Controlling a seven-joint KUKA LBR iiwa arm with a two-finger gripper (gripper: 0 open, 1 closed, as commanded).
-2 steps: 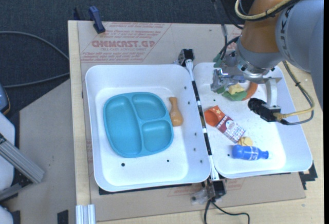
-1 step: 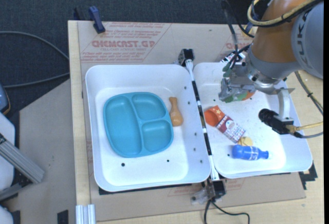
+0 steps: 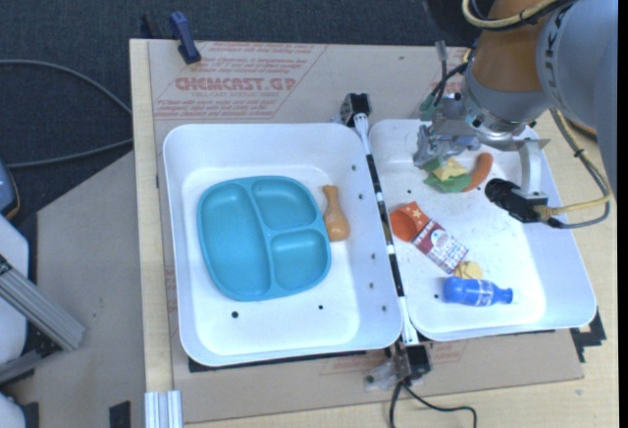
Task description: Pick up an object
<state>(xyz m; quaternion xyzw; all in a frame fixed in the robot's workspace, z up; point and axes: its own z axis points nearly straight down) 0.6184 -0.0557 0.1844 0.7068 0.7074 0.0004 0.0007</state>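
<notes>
My gripper point(image 3: 437, 153) hangs low over the far end of the right bin point(image 3: 552, 271), right at a green and yellow item point(image 3: 449, 178) with an orange sausage-shaped piece point(image 3: 480, 170) beside it. The wrist hides the gripper's tips and whatever lies under them. Nearer the bin's middle lie a red-orange packet point(image 3: 408, 219) and a patterned packet point(image 3: 442, 247). A blue bottle point(image 3: 474, 293) lies on its side near the front, with a small yellow piece point(image 3: 470, 270) just behind it.
The left bin point(image 3: 186, 149) holds a blue divided tray point(image 3: 263, 236) and a tan wooden piece point(image 3: 335, 213) at its right. A black cable end point(image 3: 508, 197) trails from the arm over the right bin. A blue clip point(image 3: 183, 35) sits on the bench's far left corner.
</notes>
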